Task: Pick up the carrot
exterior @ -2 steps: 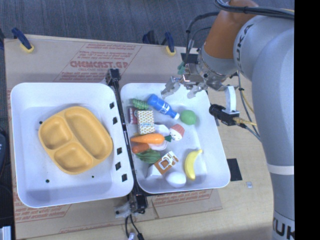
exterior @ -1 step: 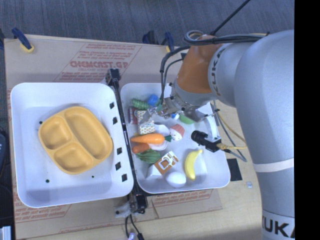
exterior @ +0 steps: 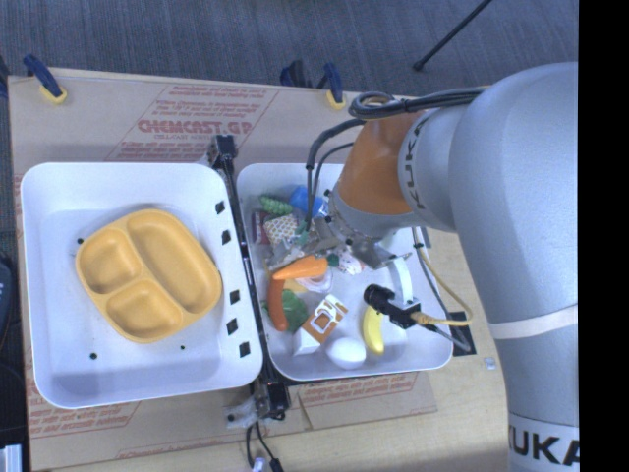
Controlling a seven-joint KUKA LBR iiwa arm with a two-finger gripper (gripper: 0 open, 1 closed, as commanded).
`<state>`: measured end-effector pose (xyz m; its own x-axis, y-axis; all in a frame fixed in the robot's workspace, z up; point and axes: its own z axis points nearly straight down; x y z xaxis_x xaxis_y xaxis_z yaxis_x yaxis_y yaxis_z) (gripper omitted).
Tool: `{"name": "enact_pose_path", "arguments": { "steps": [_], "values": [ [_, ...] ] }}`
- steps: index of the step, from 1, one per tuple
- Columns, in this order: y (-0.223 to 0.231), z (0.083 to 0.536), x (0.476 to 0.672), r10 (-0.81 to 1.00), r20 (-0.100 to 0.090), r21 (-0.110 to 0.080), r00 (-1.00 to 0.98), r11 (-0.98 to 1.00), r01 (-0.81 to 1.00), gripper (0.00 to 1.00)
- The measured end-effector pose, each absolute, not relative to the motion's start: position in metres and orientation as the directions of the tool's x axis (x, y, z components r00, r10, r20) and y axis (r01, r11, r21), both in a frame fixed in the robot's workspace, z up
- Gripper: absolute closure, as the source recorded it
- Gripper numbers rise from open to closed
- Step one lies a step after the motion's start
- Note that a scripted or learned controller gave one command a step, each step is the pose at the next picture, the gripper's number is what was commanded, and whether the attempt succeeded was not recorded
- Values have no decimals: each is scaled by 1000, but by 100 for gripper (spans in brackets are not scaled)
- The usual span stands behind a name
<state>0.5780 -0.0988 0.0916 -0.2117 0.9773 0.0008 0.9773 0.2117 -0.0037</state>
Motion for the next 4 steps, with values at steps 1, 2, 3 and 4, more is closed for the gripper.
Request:
{"name": "enact_pose_path", "arguments": {
  "steps": [1,2,3,4],
  "values": [
    [-99,102,578,976,1,-5,-217,217,976,100],
    [-107,94,532,977,-2,3,-212,212,977,100],
    [-97,93,492,983,1,0,-182,182,983,100],
    [-95,93,478,993,3,1,118,-118,993,100]
  ]
}}
